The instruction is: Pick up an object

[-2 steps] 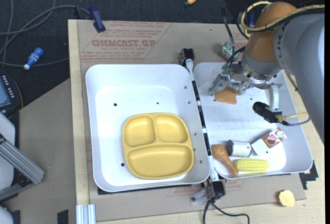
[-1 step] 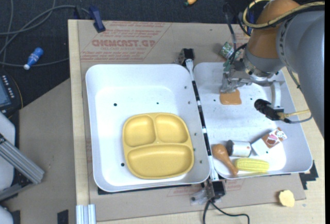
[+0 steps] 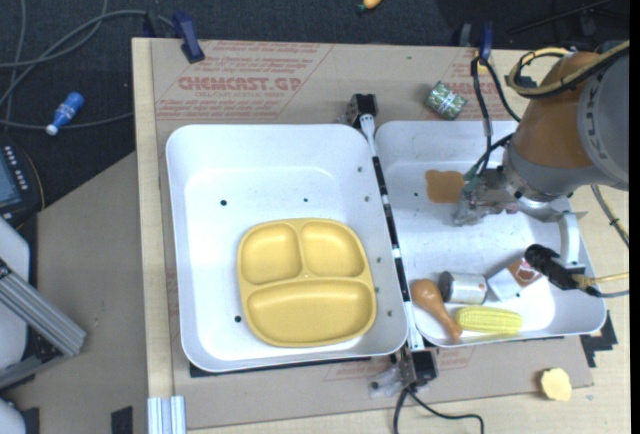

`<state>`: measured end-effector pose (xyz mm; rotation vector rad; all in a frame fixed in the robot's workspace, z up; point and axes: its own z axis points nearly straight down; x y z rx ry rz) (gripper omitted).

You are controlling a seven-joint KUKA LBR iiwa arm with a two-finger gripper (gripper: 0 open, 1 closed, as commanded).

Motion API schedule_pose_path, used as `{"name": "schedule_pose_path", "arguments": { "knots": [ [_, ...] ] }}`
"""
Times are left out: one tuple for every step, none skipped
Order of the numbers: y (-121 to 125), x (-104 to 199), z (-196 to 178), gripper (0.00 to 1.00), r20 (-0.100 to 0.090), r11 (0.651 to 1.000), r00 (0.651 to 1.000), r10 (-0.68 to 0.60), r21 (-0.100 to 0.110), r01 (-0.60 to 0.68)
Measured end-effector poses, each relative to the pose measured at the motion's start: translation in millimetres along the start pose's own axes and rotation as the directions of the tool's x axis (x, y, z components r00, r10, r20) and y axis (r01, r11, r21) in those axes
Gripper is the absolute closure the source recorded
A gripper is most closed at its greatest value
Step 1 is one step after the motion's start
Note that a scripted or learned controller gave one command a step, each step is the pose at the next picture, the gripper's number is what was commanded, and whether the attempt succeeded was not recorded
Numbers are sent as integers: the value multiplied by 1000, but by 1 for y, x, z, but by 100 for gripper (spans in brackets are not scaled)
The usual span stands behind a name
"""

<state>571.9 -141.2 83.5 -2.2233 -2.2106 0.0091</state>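
Grey arm (image 3: 610,127), orange band, seemingly black cables.

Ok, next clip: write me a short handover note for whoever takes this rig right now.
Gripper: low in the right bin, beside a brown block; nothing visibly held.
Right bin's near edge: corn cob, silver can, brown drumstick-shaped toy.
Left bin: yellow divided plate.
Done: no pick visible.
Left: grasp and lift one object.
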Motion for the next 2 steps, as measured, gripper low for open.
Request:
{"name": "schedule_pose_path", "arguments": {
  "knots": [
    [31,-52,-73,100,6,1000,1000,-3,-18,3],
    [29,-49,-68,0,1,1000,1000,-5,-9,5]
  ]
}}
